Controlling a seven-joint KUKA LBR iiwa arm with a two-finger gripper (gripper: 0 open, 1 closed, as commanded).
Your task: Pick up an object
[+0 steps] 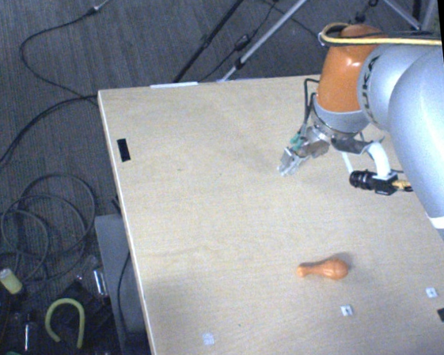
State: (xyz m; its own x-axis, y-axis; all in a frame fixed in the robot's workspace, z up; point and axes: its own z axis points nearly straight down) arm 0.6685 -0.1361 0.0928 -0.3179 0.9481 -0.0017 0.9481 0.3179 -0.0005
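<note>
Low in the frame, the orange pear-shaped object lies lengthwise left-to-right on the table, well below the hand, grip state unclear.

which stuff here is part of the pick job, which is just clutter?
Job:
- pincer, over the wooden board, nothing seen between its fingers
- orange pear-shaped object, lying on the board nearer the camera, apart from the pincer

Lying about:
- cables on the floor
- green hook
- stand legs
</note>
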